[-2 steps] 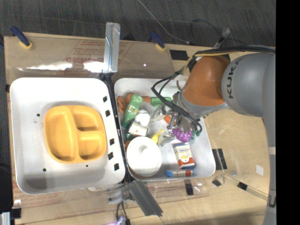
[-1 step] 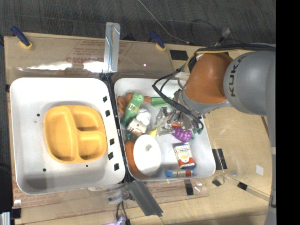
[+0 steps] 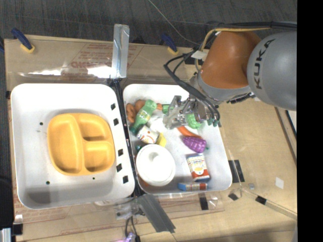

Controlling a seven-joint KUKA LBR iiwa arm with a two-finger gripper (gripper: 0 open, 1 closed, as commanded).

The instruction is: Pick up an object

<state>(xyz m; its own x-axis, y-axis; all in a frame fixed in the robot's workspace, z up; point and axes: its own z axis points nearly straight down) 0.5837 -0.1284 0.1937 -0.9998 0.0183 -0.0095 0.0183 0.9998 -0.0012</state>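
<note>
The right bin (image 3: 219,155) holds a jumble of small things: a green bottle (image 3: 143,113), a brown sausage-like piece (image 3: 131,111), a small white and red pack (image 3: 147,134), a white round lid (image 3: 155,164), a purple eggplant (image 3: 195,144), an orange carrot (image 3: 185,131), a small juice carton (image 3: 198,166) and a marker (image 3: 192,186). My gripper (image 3: 175,114) hangs low over the bin's upper middle, beside a green toy (image 3: 194,121). Its metal fingers point left, toward the green bottle.
The left bin (image 3: 25,150) holds a yellow divided tray (image 3: 81,142). A grey metal clamp (image 3: 120,52) stands at the back between the bins. Black cables (image 3: 176,69) loop behind the right bin. The arm's orange band (image 3: 227,59) overhangs the right bin's back corner.
</note>
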